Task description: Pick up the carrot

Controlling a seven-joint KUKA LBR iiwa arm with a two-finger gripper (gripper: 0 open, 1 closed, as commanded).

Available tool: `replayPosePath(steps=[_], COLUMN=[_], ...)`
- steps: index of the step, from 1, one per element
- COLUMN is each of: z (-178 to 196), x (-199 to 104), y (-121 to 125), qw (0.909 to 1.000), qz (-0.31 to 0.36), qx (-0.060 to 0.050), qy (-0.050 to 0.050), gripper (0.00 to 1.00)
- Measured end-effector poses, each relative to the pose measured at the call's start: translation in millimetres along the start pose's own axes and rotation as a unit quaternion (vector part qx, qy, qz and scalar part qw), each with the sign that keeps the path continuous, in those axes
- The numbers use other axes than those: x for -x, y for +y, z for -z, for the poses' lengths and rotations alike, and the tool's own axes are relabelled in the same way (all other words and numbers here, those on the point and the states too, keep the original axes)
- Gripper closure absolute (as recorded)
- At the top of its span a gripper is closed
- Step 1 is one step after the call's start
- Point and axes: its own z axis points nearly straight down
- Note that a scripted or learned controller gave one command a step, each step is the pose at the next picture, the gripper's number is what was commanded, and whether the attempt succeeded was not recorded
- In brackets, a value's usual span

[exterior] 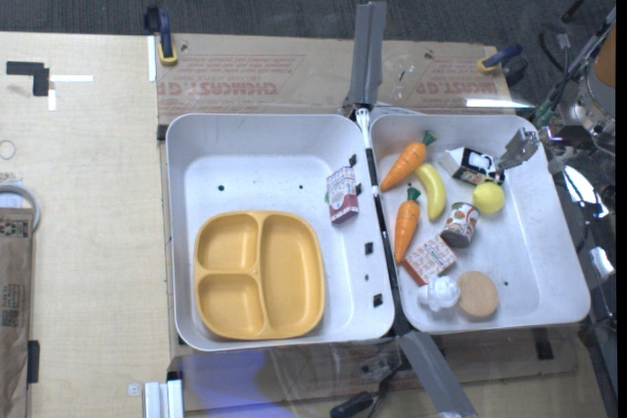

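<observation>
Rt bin [549,240]: 2 carrots [404,165], tips down-left.

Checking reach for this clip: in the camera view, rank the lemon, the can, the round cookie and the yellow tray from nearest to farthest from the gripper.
From the gripper:
1. Lemon, right bin, just below it.
2. Can, mid right bin.
3. Cookie, right bin's near edge.
4. Tray, left bin.

I see two carrots [404,163] [406,223] in R bin [549,250], banana [432,190] between; gripper [519,148] at far R rim.
</observation>
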Motion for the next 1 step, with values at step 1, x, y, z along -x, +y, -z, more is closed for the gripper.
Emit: replayPosePath(steps=[1], z=[-92.2], x=[9.2], y=[-60.4], qw=[0.9697], qz=[-0.244], qx=[-0.001], qy=[0.001], gripper=[0.0])
